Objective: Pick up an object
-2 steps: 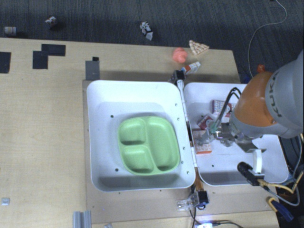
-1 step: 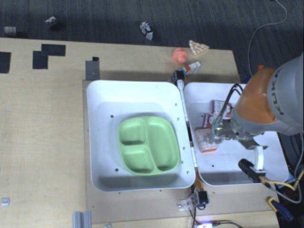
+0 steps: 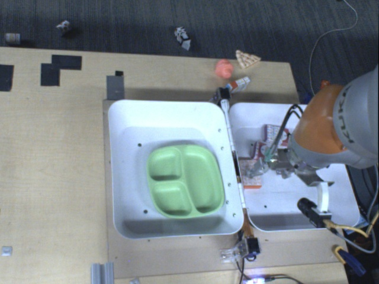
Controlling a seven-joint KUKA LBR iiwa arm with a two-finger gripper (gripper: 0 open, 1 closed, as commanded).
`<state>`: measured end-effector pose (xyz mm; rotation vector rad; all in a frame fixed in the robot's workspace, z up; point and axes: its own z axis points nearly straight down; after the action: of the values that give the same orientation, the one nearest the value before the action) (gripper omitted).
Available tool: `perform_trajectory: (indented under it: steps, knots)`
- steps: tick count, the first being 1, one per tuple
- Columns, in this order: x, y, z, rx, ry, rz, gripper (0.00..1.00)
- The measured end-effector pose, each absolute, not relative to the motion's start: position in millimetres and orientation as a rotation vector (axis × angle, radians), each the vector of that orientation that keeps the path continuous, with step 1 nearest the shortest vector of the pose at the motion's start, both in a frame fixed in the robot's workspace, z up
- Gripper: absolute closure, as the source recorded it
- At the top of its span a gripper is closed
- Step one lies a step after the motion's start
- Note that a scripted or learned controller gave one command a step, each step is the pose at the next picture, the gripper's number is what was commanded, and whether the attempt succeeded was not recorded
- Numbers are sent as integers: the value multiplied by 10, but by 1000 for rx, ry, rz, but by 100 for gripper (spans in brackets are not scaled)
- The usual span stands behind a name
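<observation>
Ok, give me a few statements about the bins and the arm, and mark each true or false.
1. A green divided tray lies in the left bin. True.
2. The arm reaches over the left bin. False: it is over the right bin.
3. A pink ball sits on the bench beyond the bins. True.
4. The green tray has five compartments. False: three.

A green tray point(image 3: 185, 180) with three sections lies in the left white bin point(image 3: 127, 129). The grey arm point(image 3: 346, 132) with its orange band reaches into the right white bin point(image 3: 278, 215), where the gripper point(image 3: 266, 160) hangs over small packets point(image 3: 273, 133). A pink ball point(image 3: 224, 68) sits on the bench point(image 3: 53, 176) above the bins.
</observation>
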<state>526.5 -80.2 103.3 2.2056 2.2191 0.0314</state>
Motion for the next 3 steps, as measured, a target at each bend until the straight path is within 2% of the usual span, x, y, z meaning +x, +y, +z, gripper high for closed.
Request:
perform_trajectory:
  steps: [1,2,3]
  knots:
    - [5280,-780,1144,2202,2223,39,100]
    - [5710,-1666,879,2213,2217,5,100]
    - [5701,-1650,866,2214,2223,4,0]
